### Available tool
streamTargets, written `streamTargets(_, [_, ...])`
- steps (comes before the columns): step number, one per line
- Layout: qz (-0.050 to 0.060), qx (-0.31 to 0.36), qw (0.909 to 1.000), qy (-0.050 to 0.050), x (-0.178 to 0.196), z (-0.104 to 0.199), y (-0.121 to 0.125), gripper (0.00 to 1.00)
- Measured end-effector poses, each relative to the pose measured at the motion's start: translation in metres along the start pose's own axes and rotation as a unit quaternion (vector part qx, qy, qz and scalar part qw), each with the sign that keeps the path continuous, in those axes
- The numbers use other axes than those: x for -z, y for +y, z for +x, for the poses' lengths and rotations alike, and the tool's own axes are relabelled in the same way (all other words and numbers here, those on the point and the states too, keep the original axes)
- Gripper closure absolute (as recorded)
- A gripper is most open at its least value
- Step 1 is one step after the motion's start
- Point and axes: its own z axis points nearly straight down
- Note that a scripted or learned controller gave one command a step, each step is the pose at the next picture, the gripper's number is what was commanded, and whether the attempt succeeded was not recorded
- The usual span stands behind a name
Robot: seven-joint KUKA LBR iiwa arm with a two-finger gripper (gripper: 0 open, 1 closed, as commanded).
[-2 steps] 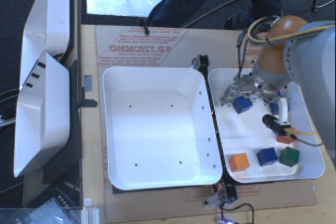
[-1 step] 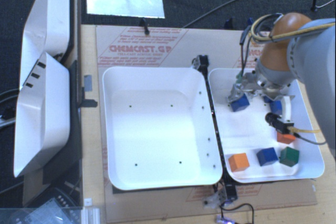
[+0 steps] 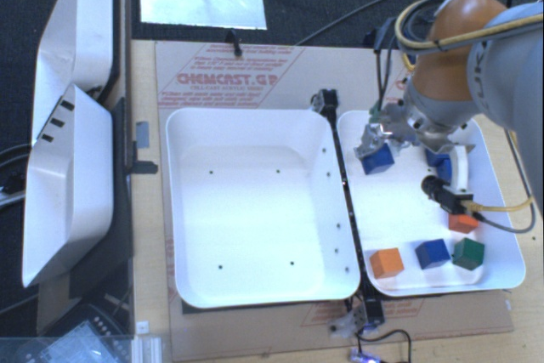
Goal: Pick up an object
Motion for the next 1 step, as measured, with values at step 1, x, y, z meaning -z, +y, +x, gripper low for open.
streamTargets(1, [0.005,0.001,1.0000,0.000,-0.0054,0.0858,-0.0098,1.00])
